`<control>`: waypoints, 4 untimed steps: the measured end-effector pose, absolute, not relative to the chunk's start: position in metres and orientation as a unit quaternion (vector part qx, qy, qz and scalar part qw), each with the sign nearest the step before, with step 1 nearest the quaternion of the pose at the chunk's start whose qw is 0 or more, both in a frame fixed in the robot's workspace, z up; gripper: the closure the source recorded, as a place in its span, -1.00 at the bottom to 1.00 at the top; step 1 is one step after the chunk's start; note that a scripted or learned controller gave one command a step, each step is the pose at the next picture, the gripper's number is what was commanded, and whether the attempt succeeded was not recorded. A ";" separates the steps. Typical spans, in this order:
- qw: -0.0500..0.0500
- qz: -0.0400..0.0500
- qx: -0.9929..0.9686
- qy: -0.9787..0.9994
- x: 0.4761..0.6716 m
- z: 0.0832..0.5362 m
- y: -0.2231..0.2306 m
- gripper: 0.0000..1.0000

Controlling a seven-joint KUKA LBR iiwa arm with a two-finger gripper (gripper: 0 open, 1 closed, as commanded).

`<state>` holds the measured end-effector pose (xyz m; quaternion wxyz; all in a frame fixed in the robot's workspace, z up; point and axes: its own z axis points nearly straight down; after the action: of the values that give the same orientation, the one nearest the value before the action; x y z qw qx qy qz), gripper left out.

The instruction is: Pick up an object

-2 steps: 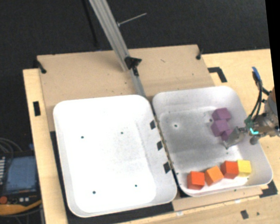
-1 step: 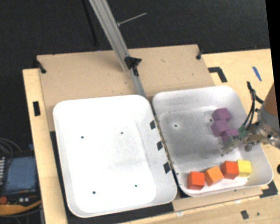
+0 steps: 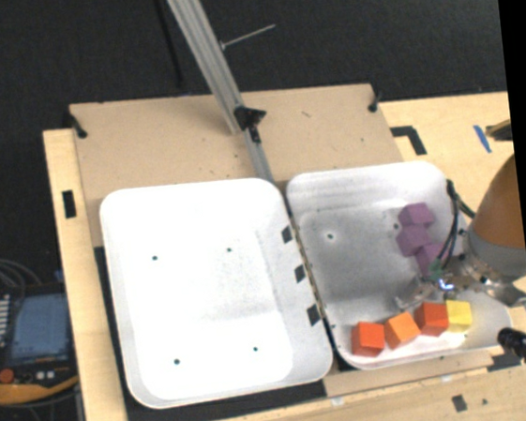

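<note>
Camera view puts the gripper (image 3: 438,281) low in the right bin (image 3: 356,194), beside the red block (image 3: 433,318); you cannot tell its state. Expect crowding: the yellow block (image 3: 459,314) and orange block (image 3: 403,328) touch it, risking a missed grasp.

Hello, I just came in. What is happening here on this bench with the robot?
A grey robot arm with an orange band reaches in from the right over the right bin. Its gripper is low in the bin, just above a row of blocks along the near wall: two orange blocks, a red-orange one and a yellow one. Purple blocks lie farther back. Nothing looks lifted yet. The left bin sits beside it.
</note>
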<state>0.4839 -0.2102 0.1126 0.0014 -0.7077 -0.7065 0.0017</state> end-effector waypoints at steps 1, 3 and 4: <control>-0.002 0.000 -0.708 -0.706 0.485 0.098 -0.212 -1.00; -0.002 -0.001 -0.706 -0.708 0.487 0.152 -0.214 1.00; -0.003 -0.001 -0.706 -0.708 0.488 0.211 -0.208 1.00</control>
<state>0.4876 -0.2081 0.2110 -0.0034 -0.7058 -0.7084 -0.0011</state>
